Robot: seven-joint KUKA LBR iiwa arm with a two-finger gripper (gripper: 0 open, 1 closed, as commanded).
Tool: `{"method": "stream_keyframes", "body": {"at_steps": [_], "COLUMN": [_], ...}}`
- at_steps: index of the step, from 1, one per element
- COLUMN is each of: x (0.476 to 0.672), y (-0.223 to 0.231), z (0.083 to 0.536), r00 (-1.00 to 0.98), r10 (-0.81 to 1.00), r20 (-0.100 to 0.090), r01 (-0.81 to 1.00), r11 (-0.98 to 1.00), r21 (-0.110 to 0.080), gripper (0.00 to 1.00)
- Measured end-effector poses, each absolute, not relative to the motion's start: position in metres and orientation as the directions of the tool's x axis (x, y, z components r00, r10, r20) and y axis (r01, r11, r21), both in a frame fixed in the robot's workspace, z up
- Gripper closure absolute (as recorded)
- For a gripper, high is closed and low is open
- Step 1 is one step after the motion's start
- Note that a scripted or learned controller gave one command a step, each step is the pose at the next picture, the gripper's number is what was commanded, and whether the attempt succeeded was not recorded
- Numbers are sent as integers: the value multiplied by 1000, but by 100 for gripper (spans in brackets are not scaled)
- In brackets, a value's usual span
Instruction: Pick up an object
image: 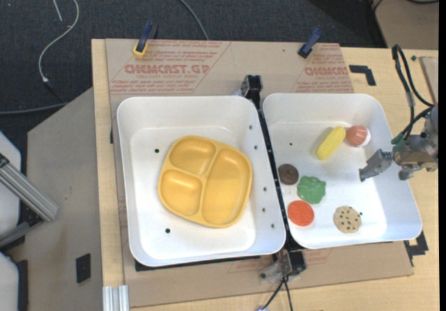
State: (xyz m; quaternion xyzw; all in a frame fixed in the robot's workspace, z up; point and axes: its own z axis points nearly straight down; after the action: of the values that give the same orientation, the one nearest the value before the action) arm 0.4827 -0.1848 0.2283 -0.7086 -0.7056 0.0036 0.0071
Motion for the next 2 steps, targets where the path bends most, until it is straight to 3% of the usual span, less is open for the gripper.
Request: {"method": "stream_keyframes", "body": {"at_steps": [1, 2], "x": [486, 482], "y": [-184, -174], "z": [235, 178], "r00": [0, 0], "r10": [1000, 1000], "r20": [1, 4], "r01": [1000, 1000], "r11": [0, 0], "r21": [-1, -7], "gripper": [0, 0]}}
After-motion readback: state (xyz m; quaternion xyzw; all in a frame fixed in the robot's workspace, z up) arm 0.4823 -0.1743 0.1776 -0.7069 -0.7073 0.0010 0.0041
